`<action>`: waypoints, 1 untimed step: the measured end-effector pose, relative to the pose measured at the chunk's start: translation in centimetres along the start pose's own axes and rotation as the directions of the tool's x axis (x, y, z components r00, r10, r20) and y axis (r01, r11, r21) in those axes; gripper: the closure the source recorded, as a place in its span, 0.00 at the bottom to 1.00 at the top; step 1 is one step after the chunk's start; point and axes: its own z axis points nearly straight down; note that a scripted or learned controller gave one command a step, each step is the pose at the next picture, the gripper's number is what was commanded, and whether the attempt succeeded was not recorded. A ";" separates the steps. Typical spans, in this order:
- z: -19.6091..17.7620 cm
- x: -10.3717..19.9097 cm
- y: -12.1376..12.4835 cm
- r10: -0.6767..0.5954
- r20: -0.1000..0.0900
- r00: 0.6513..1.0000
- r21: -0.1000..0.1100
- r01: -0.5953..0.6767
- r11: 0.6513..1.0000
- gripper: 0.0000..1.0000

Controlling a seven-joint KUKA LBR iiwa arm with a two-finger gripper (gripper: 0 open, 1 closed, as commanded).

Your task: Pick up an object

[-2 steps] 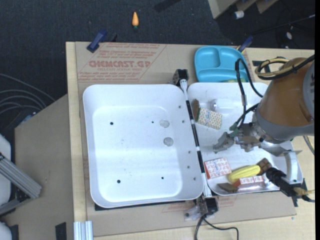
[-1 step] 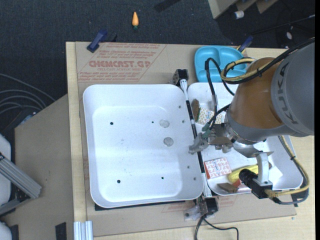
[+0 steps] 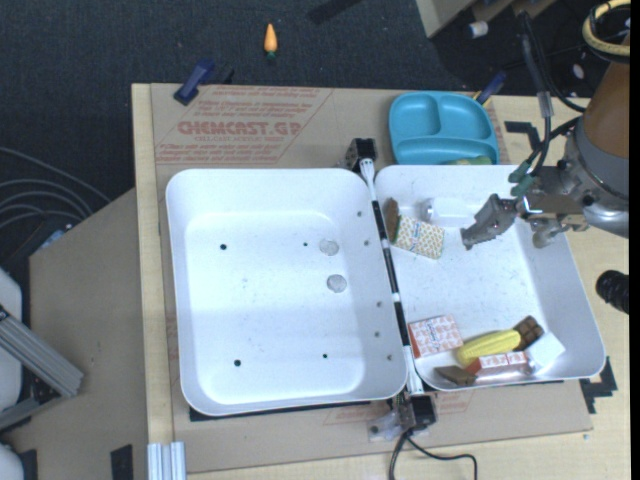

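The arm (image 3: 610, 128), beside the right bin (image 3: 560, 298), shows a broad orange-brown band above a grey metallic wrist. Black cables run along the wrist housing, with a small green marking beside them. The gripper (image 3: 487, 223) is dull grey metal, with angular, dark-edged fingers over that bin.

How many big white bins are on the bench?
2. The left bin sits toward the bench's left side; the right bin touches it along the middle edge, holding a yellow item near its front.
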 end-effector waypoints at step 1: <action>13.4 5.3 -0.1 0.000 0.000 1.000 0.003 0.000 1.000 0.00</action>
